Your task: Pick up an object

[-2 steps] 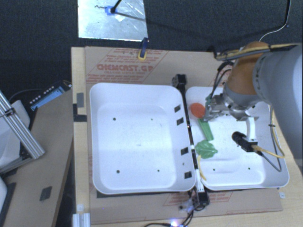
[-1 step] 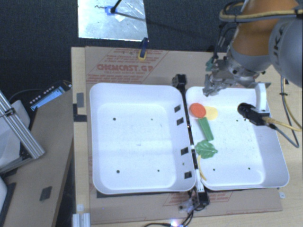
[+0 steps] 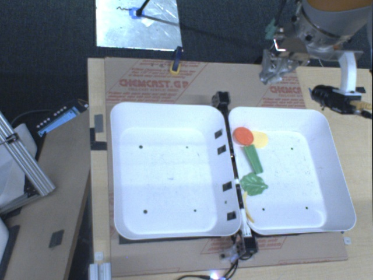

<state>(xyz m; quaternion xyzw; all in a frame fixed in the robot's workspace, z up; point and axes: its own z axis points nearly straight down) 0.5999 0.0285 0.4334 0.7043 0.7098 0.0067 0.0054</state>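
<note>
I see red "CHEMCAST GP" lettering printed on the brown cardboard sheet (image 3: 152,81) under two shallow white plastic bins. The right bin (image 3: 303,214) holds, by its left wall, a flat orange disc (image 3: 243,135) touching a yellow piece (image 3: 260,139), a green bar (image 3: 253,158) and a crinkled green leaf shape (image 3: 254,184). My metal gripper (image 3: 275,72) hangs beyond the bins; I cannot tell its jaw state.

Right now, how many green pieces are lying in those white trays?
2, both in the right tray near its left wall: a green bar and a leafy green piece just below it. None seem hidden.
</note>
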